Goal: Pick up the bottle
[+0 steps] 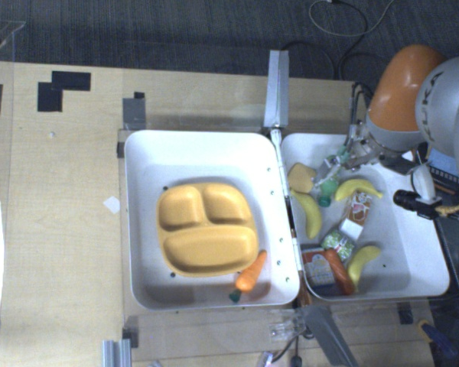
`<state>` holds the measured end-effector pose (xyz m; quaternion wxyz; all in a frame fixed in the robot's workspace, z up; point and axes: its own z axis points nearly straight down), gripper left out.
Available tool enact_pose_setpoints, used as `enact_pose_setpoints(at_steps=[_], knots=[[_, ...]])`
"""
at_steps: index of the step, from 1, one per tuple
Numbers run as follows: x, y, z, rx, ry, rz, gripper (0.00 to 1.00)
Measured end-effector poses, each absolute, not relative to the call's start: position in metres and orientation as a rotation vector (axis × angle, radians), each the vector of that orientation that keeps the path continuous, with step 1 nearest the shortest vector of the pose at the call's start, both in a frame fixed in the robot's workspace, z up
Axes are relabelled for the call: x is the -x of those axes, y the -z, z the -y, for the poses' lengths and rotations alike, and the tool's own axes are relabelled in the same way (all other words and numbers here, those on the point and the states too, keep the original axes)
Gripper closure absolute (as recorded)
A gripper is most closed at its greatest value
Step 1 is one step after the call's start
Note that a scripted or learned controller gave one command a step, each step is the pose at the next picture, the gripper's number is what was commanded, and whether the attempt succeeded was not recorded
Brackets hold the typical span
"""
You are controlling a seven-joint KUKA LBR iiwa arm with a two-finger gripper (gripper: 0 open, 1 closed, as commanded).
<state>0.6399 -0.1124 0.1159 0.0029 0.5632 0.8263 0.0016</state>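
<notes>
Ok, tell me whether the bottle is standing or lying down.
Lying down. The bottle rests on its side on the floor of the right bin, its label facing up, among the bananas, below the gripper.

Grey arm (447, 102) with rounded, glossy casing, bulbous orange band (402, 90) above the wrist, dark ring beneath it, thin cables beside the wrist, small metallic pincer (350, 157) with slim silvery parts
</notes>
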Motion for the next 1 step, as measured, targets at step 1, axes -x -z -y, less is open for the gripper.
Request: enact_pose_setpoints(at_steps=[1], knots=[[-0.6564,-0.0883,0.1142,-1.828,-0.009,-2.543,0.00]])
